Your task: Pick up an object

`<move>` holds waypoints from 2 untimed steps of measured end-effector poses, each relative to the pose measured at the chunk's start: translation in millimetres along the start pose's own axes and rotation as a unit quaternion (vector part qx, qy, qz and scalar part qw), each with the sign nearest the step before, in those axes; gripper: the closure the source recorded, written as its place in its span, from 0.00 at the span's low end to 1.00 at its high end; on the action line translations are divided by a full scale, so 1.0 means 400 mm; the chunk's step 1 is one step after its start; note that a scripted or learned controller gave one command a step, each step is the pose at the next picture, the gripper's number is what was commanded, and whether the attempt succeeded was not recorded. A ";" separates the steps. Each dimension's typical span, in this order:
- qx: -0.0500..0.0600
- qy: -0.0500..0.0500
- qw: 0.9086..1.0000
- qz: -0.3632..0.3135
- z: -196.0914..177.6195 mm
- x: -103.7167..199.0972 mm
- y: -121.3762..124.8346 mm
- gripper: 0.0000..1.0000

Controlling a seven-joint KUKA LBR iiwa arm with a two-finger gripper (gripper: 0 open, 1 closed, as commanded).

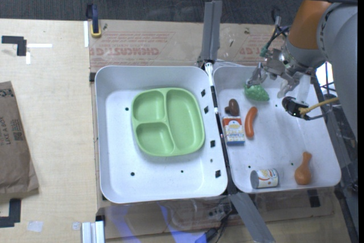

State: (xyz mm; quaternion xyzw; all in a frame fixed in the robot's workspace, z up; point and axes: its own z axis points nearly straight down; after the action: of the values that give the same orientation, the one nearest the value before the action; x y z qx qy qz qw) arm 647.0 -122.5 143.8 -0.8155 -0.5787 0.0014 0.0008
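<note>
I have the gripper (pixel 274 78) spread open just above the green lump (pixel 256 92); next I lower and close.

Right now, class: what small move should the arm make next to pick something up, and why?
Probably a short drop straight down. The gripper hangs over the right bin, just above and right of the green lump, the nearest item. The sausage and box lie farther off, so lowering onto the lump looks simplest.

A green divided plate (pixel 168 121) lies in the left bin (pixel 108 139). In the right bin (pixel 284 145), the pincer (pixel 272 79) hangs open just above a green lump (pixel 257 93), with a sausage (pixel 250 122) nearby.
</note>
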 end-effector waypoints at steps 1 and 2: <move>-0.001 0.000 1.000 -0.018 0.130 0.039 0.017 0.00; -0.002 -0.001 1.000 -0.019 0.102 0.039 0.019 1.00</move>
State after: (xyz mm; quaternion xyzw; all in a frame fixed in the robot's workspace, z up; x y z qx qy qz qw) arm 659.2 -110.4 102.9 -0.8043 -0.5942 0.0011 -0.0011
